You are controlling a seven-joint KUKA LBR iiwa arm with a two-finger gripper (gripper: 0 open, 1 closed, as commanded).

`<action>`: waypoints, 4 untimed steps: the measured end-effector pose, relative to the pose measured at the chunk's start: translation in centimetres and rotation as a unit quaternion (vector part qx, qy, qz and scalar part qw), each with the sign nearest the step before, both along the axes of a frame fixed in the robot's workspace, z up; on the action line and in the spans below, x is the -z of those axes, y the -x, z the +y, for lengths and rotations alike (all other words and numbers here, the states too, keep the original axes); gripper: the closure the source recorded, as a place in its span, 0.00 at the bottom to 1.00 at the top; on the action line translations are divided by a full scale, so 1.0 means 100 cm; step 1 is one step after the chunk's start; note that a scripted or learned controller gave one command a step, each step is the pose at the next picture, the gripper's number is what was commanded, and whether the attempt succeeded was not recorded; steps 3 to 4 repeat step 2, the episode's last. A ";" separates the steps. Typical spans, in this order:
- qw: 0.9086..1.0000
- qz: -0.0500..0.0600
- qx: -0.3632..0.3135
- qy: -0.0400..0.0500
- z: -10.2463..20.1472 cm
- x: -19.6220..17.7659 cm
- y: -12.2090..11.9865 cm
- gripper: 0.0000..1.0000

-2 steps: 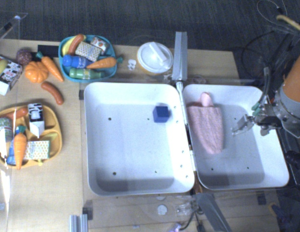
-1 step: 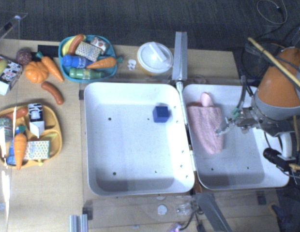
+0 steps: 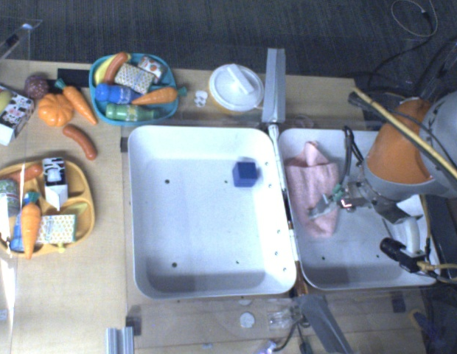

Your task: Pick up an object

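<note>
A blue cube [image 3: 245,173] sits in the left bin [image 3: 162,271], toward its upper right. In the right bin [image 3: 346,275], a pink cloth [image 3: 314,186] lies along the left side, and the gripper [image 3: 326,205] rests against its right edge; I cannot tell its opening or whether it grips the cloth.

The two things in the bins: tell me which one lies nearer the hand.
The pink cloth, crumpled in the right bin, with the hand at its edge. The blue block sits alone in the left bin, farther away.
</note>
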State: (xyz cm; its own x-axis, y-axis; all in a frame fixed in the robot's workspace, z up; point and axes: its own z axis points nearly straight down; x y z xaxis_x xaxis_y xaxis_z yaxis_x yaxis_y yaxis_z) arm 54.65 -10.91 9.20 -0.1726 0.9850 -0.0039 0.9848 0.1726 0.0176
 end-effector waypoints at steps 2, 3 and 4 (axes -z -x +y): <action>0.999 0.007 -0.051 0.000 0.048 -0.093 -0.065 1.00; 0.999 0.007 -0.051 0.000 0.048 -0.093 -0.065 1.00; 0.999 0.007 -0.051 0.000 0.048 -0.093 -0.065 1.00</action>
